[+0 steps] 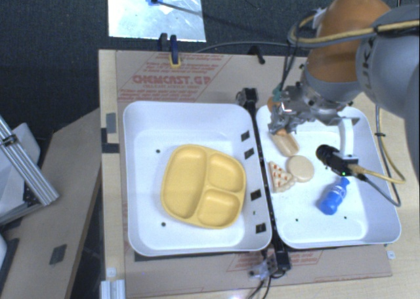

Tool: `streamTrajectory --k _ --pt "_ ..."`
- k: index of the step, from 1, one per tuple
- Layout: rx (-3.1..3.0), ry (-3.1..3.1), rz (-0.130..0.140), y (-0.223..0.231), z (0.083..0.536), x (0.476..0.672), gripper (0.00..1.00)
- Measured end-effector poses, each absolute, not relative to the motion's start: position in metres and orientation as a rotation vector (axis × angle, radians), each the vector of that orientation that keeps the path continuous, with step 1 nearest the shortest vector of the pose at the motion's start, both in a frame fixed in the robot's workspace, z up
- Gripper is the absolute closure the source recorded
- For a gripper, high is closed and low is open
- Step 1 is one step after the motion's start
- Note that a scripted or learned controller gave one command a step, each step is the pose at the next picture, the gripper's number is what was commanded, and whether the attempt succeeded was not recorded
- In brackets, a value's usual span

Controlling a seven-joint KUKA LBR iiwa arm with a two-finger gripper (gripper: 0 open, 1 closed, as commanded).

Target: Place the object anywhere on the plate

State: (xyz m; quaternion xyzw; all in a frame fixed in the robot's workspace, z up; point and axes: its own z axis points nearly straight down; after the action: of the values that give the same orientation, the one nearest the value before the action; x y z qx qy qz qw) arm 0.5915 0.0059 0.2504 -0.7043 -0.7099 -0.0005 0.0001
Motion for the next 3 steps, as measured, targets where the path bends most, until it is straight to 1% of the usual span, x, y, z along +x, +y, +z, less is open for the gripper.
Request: streamTrajectory --k 1,2,3 --pt "-2.211 -2.233 -0.005 0.062 0.252 0.603 1.0" --pt "-2.209 -2.231 -0.002 0.121 0.233 0.604 1.0" --pt "-2.211 -2.231 -0.002 0.17 0.219 0.603 1.0"
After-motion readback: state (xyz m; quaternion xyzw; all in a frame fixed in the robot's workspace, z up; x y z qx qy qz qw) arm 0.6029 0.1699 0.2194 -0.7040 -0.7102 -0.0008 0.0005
